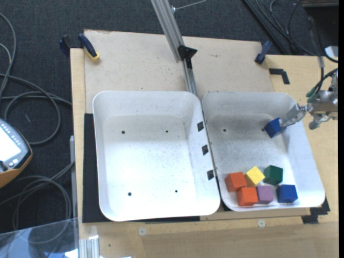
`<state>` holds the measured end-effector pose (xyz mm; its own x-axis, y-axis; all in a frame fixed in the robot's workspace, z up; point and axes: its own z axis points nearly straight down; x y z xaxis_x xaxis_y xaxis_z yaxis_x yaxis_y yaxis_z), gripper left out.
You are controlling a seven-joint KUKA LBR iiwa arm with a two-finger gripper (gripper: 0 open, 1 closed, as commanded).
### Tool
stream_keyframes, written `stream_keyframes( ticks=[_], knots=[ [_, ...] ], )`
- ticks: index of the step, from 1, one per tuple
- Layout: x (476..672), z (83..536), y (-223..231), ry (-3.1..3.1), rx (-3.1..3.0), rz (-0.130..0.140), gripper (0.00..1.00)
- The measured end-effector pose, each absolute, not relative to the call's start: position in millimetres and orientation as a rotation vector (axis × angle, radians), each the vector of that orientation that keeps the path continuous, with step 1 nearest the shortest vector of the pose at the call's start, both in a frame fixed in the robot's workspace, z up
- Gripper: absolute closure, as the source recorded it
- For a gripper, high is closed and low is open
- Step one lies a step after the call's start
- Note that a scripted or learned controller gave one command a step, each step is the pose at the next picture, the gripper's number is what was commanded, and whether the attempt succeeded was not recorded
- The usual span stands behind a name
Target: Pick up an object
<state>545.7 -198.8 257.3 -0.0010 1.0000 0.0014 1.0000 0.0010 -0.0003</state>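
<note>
Gripper [290,116] reaches in from the right over the right bin [301,144], and a blue block [273,127] sits right at its tip, against the fingers. It looks pinched there, fingers closed in tight on it, though the view is small and the hold cannot be called certain. The block is in the upper part of that bin, near the right wall, apparently just off the floor.

Down in the near corner of the same bin huddle the rest: an orange block [235,181], a second orange block [247,196], a yellow block [255,175], a green block [273,173], a purple block [265,193] and another blue block [287,193], packed close together. The left bin [107,144] lies beside it on the desk [134,63].

My read: this is the lift. To do it well, rise straight up and slowly, no sideways swing, because the grip seems to be near the block's edge and a jerk could flick it loose. Keep clear of the bin wall on the right while climbing.
</note>
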Motion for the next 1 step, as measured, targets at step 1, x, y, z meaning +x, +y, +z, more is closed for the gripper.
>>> stream_keyframes(
  ticks=[1],
  knots=[
    [554.3,127.5,-217.6,-2.215,-2.216,0.005,0.0]
  ],
)
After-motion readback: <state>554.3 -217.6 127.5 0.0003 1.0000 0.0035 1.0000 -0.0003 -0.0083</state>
